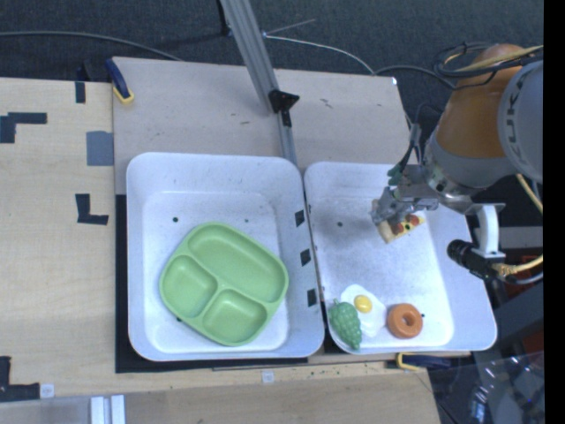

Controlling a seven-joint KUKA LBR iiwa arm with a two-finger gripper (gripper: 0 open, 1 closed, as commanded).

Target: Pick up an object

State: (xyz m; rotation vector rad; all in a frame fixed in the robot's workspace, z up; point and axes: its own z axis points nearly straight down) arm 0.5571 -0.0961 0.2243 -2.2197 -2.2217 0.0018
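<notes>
Small and yellowish-tan with a red spot, the toy object (397, 228) sits in the upper part of the right bin (353, 188), directly under the pincer (395, 208). The pincer's tips overlap the toy's top from this angle, but whether they are clenched on it, or whether the toy rests on the bin floor, cannot be told from this view.

The arm (481, 122), grey with a wide orange section, comes in from the right edge and bends down over the bin's upper right corner.

Other things lie well apart from the toy, along the near edge of the same bin: a fried egg toy (364, 306), a green leafy vegetable toy (346, 327) touching the egg's left side, and a brown doughnut (405, 321) just beside the egg on its right. The stretch of bin floor between them and the toy is bare.

In the left bin (146, 184) lies a green divided tray (224, 283) with three compartments, set at a slant. A metal rail (250, 38) runs down from the top of the view to the gap between the two bins. Both bins rest on a tan worktop (53, 237) marked with dark tape pieces (100, 147).
</notes>
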